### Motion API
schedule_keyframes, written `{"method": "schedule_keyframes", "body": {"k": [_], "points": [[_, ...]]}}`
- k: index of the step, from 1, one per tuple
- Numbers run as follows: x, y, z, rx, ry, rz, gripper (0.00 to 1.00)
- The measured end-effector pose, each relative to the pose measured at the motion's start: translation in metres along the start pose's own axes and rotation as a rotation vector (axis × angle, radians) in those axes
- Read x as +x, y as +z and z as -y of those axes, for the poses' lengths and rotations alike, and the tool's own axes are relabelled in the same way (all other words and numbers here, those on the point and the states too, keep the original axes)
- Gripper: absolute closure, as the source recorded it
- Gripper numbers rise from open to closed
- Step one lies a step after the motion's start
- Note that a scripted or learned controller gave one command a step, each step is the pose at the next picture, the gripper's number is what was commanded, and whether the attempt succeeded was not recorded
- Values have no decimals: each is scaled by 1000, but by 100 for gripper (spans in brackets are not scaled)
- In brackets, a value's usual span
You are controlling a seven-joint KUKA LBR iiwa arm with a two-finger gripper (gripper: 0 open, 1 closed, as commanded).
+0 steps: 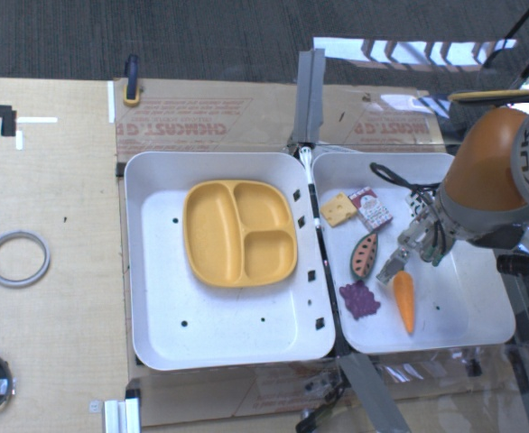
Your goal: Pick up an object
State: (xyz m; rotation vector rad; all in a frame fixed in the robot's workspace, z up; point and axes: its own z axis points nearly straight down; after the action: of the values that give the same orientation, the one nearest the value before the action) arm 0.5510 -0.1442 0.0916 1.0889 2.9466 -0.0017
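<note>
Carrot (404,301), an orange toy piece with its blunt end uppermost, lay in the right bin (468,323) near that bin's front, tilted slightly from vertical in the camera view. The gripper (397,266) hovered just above and left of the carrot's upper end, with its tip close to or touching that end; contact could not be confirmed. Whether the gripper was spread or closed could not be determined, and no object was seen held in it.

Left of the carrot lay a purple grape cluster (360,299), near but apart from it. Above the grapes, a watermelon slice (365,254) rested on edge, just beside the gripper tip. Farther back in the same bin sat a yellow cheese wedge (338,210) and, just right of it, a small red-and-white carton (370,207).

The arm (488,174) entered from the right, its orange band over the right bin's rear portion.

The left bin (156,323) held a yellow divided plate (240,233) with three compartments, positioned toward the rear centre. On the bench to the left lay a grey ring (16,258).
</note>
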Motion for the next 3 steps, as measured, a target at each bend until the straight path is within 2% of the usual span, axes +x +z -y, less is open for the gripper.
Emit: {"method": "schedule_keyframes", "body": {"k": [1,2,3], "points": [[-26,-53,20,-1,-157,3,0],[-1,-17,-15,0,87,-1,0],[-33,-1,-88,-1,303,2,0]]}}
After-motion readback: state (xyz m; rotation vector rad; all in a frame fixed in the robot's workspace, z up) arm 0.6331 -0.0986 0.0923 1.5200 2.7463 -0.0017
